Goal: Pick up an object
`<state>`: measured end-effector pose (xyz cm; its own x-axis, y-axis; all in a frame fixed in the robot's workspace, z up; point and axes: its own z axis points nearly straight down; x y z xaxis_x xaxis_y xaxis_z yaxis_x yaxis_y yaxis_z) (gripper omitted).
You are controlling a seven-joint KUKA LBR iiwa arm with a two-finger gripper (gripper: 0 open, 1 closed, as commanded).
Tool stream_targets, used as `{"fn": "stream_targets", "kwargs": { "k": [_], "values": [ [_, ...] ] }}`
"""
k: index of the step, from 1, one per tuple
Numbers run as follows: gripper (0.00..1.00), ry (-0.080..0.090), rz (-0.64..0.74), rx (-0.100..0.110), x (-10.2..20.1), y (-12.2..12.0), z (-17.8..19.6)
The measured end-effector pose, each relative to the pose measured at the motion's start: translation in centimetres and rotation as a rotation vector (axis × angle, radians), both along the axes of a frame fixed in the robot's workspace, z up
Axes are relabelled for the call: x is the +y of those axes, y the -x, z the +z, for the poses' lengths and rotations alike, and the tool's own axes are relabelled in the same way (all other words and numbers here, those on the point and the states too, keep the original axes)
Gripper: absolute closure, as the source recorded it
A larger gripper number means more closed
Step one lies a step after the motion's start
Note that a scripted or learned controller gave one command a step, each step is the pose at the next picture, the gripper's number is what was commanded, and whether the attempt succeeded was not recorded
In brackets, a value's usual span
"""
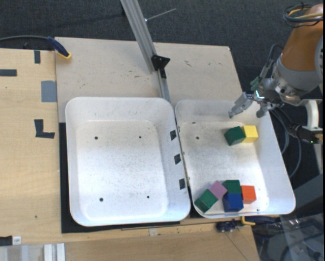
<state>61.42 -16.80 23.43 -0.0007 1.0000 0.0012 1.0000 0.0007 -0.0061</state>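
Observation:
My gripper (247, 110) hangs over the far edge of the right bin (277, 165), open, with nothing between its fingers. Just in front of it, a green block (234, 136) and a yellow block (251, 132) lie side by side and touching. At the bin's near edge sits a cluster: a green block (206, 200), a purple block (218, 189), a dark green block (231, 186), a blue block (233, 202) and an orange block (249, 193).
The left bin (75, 145) stands beside the right one, with black clips along the shared rim. A slanted metal pole (143, 34) runs down to the bins' far junction. Cables hang off the bench's right side.

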Motion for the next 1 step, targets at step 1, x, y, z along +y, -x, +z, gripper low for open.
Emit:
{"fn": "stream_targets", "kwargs": {
  "k": [1],
  "values": [
    [0.0, 0.002, 0.001, -0.005, 0.0, -0.09, 0.29]
  ]
}}
